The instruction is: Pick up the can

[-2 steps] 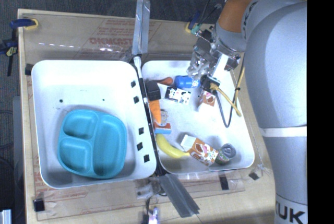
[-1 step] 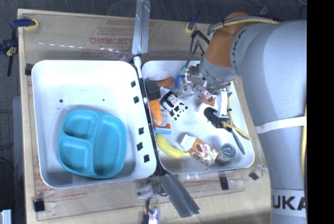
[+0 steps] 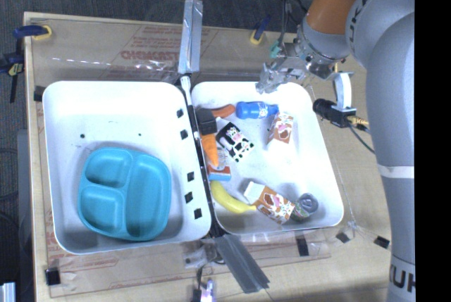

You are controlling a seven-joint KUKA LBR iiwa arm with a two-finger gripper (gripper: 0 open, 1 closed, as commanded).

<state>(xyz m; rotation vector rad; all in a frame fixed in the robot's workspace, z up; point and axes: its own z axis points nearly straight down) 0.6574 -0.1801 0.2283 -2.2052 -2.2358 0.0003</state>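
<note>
1. Can (image 3: 306, 205) lies in the right bin (image 3: 325, 160), near corner on the arm side, looks tipped on its side with the round end facing up. Just beside it, maybe touching, is a patterned carton (image 3: 271, 201).
2. Gripper (image 3: 271, 79) hangs over the far rim of the right bin, well apart from the can. Nothing between the jaws; they look narrowly parted, but the pixels are blurry.
3. Step in hand as I read it: travel toward the near corner, then descend on the can.
4. Doing it well: open the jaws wide before going down, and line them across the can's body, not its ends.
5. Risks: bin wall close on two sides, carton crowding the third, so come straight down.
6. Other clutter: blue bottle (image 3: 254, 110), banana (image 3: 231, 200), small carton (image 3: 281, 129). Left bin (image 3: 63, 110) holds a blue tray (image 3: 125, 191).
</note>
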